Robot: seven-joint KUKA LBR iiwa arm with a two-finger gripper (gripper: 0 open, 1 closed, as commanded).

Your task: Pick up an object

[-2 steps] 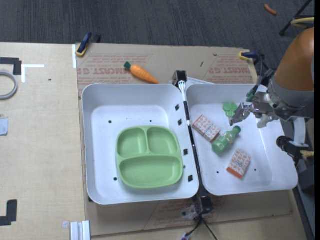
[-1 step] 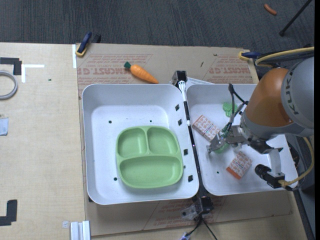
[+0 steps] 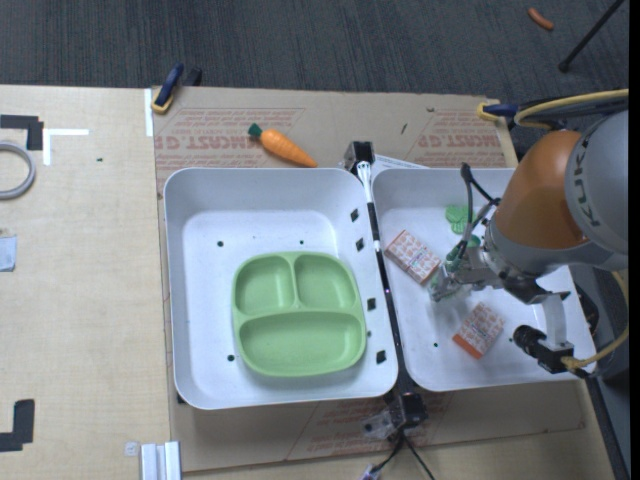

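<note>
My gripper (image 3: 443, 288) hangs low over the floor of the right bin (image 3: 420, 363), reaching in from the right under the arm's orange band (image 3: 540, 203). A small red-and-white patterned box (image 3: 412, 255) lies just up and left of the gripper's tip. A second box of the same kind (image 3: 478, 329) lies just below and right of it. A small green object (image 3: 457, 215) sits at the back of this bin, partly hidden by the arm. I see nothing held at the gripper.
The left bin (image 3: 195, 268) holds a green divided plate (image 3: 298, 314). A toy carrot (image 3: 283, 145) lies on the cardboard behind the bins. A blue clamp (image 3: 167, 88) and a tape roll (image 3: 12, 168) sit at the far left.
</note>
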